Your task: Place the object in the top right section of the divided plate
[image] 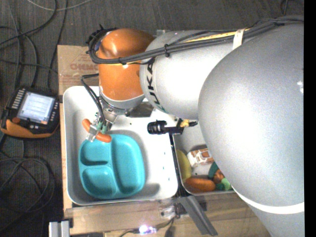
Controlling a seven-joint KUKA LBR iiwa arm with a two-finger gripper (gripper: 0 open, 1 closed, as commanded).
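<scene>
Jaws (pixel 98 129) hang at the upper left rim of the teal divided plate (pixel 112 166) in the left bin (pixel 71 102), clenched on an orange carrot-like object (pixel 97 134) that lies across the plate's edge. Other toy foods (pixel 202 174) sit in the right bin (pixel 183 187), under the grey arm (pixel 222 93).

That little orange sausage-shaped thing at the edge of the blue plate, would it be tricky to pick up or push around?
Probably somewhat. The orange sausage-shaped thing looks long and rounded, so it may roll if nudged sideways. Its surface looks smooth, likely plastic, so it might slip. It appears small beside the blue plate, so it is probably light. The pincer sits right at it.
</scene>
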